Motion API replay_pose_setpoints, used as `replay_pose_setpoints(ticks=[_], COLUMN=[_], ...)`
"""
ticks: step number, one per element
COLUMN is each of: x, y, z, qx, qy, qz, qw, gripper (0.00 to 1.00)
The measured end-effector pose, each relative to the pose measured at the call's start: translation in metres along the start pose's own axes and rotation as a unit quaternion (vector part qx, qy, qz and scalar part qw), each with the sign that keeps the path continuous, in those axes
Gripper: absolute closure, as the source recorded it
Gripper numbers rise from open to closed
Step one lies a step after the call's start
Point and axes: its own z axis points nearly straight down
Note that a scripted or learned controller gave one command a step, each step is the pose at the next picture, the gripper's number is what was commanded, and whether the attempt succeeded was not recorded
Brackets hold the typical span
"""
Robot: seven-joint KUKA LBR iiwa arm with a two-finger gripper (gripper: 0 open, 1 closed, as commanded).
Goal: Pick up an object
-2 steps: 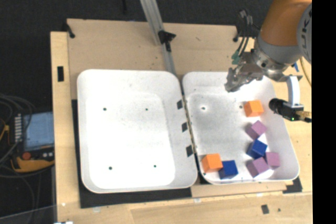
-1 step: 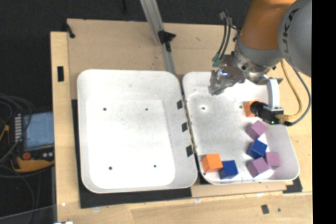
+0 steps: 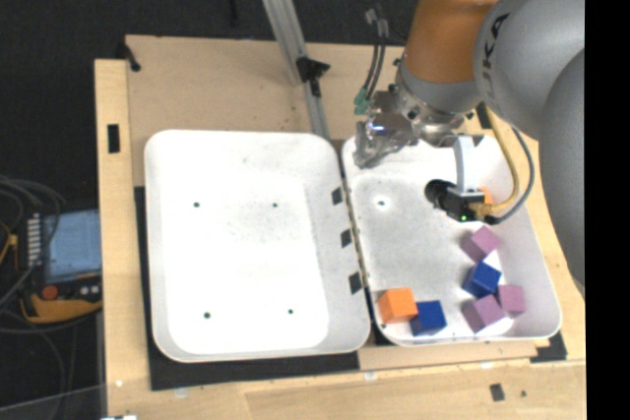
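Observation:
Several small blocks lie at the near end of the right bin: an orange block, a blue block beside it, another blue block, and purple blocks around it. My gripper hangs over the far left corner of the right bin, well away from the blocks. Nothing shows between its fingertips.
The left bin lies beside the right one, their rims meeting at a row of black clips. A slanted metal rail rises behind the bins. A black cable fitting hangs over the right bin.

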Motion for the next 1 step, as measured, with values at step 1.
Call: replay_pose_setpoints(ticks=[1], x=[0.0558], y=[-0.0035], z=[0.0121], qx=[0.002], qy=[0.000], qz=[0.001], qw=[1.0000], gripper=[1.00])
